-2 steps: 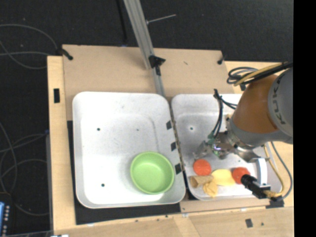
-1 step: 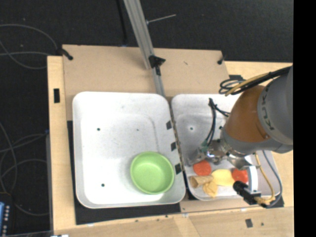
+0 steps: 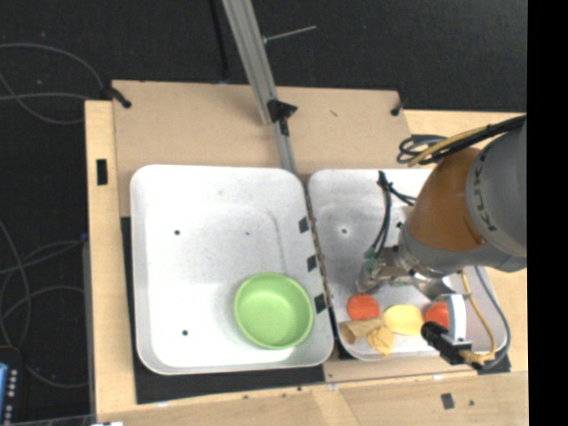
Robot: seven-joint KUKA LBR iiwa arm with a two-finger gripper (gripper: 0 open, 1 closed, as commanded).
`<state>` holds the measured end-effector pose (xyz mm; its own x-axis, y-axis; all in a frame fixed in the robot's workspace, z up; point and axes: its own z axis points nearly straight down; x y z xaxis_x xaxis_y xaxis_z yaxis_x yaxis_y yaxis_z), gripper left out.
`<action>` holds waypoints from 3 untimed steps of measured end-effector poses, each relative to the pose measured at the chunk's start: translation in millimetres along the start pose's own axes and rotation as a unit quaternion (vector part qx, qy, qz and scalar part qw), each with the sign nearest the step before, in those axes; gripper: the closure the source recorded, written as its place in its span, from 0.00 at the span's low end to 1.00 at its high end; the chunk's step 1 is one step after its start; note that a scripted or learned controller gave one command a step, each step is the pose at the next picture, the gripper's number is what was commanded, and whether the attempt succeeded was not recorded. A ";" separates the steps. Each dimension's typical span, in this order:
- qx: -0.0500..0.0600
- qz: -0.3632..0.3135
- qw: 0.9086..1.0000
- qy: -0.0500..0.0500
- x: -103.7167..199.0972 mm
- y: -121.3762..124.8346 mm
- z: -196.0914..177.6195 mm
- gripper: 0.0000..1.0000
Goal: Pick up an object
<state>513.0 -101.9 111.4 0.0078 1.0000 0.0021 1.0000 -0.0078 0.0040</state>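
In right bin [image 3: 342, 211]: hand [image 3: 380, 273] grip unclear, two orange balls [image 3: 362, 307], one yellow lemon [image 3: 402, 319]; left bin [image 3: 195, 211]: one green bowl [image 3: 273, 310].

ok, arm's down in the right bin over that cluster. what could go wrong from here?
1. The orange ball, yellow piece and red piece lie close together, so the end effector may nudge or catch two.
2. They lie near the right bin's front rim; a push could pin them against it.
3. The green bowl lies in the left bin, apart from the arm.
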 end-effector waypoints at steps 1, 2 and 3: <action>-0.002 -0.006 1.000 -0.002 -6.2 2.1 -62.7 1.00; -0.003 -0.006 1.000 -0.002 -0.8 7.6 -124.8 1.00; -0.002 -0.006 1.000 -0.002 5.7 3.9 -183.3 1.00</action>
<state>516.2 -96.6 294.8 -0.0051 1.0000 -0.0011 0.9999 0.0051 0.0087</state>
